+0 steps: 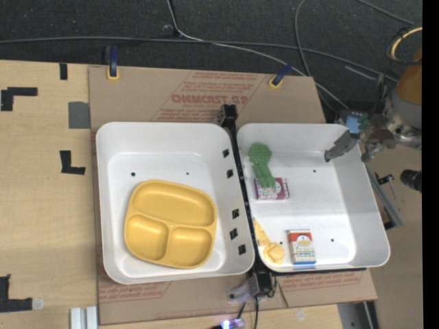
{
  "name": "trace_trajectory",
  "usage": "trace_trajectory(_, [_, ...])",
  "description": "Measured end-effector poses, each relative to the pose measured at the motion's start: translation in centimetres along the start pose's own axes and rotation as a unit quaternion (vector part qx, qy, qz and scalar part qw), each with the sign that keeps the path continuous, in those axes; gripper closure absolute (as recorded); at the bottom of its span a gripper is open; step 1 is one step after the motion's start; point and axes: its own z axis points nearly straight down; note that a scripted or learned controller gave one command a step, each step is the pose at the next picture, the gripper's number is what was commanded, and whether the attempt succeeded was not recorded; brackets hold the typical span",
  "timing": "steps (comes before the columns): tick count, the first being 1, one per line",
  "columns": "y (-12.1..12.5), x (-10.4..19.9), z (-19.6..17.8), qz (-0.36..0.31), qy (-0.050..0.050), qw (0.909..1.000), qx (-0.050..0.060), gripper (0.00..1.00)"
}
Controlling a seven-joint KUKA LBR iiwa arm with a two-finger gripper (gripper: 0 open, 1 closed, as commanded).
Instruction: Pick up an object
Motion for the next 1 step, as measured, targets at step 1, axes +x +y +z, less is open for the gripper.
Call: trace_trajectory(1, [-0.69,0.89,5.62,0.0,0.0,1.0,0.002,0.0])
